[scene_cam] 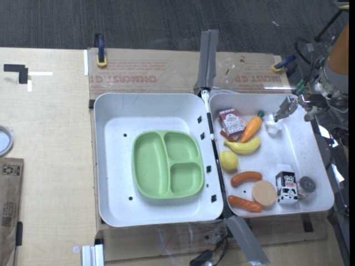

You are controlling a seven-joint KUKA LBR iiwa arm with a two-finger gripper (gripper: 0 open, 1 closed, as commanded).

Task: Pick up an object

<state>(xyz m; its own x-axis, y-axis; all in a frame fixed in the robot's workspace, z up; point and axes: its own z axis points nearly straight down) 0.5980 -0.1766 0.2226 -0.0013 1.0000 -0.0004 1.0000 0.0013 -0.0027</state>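
At the bottom right of the frame, along the near edge of the right bin (pixel 310 148), lie an orange sausage (pixel 244 203), a round tan disc (pixel 264 193), a small black-and-white carton (pixel 287 187) and a grey cap (pixel 307 185) just beside it. A little further up sit a red-orange sausage (pixel 246 177) and a lemon (pixel 228 160), then a banana (pixel 243 145) touching a carrot (pixel 250 128) that leans against a red and white packet (pixel 231 121); its printing is too small to read. A small white piece (pixel 273 128) rests near the upper middle of that bin. The gripper (pixel 287 108) hangs over the bin's upper right corner, just beside the white piece and well apart from the items at the near edge; nothing is seen between its fingers, and whether they are spread or closed cannot be told. The arm (pixel 336 65) enters from the right edge with cables around it. The left bin (pixel 111 148), in the frame's centre, holds a green divided tray (pixel 168 164). Both bins rest on a pale wooden bench (pixel 44 121). At the lower left lie a brown paper bag (pixel 10 201) and a tape roll (pixel 3 142). Beyond the bins, a cardboard sheet (pixel 144 71) carries red mirrored print, held by clamps (pixel 100 50). Dark carpet (pixel 138 10) fills the top of the frame.
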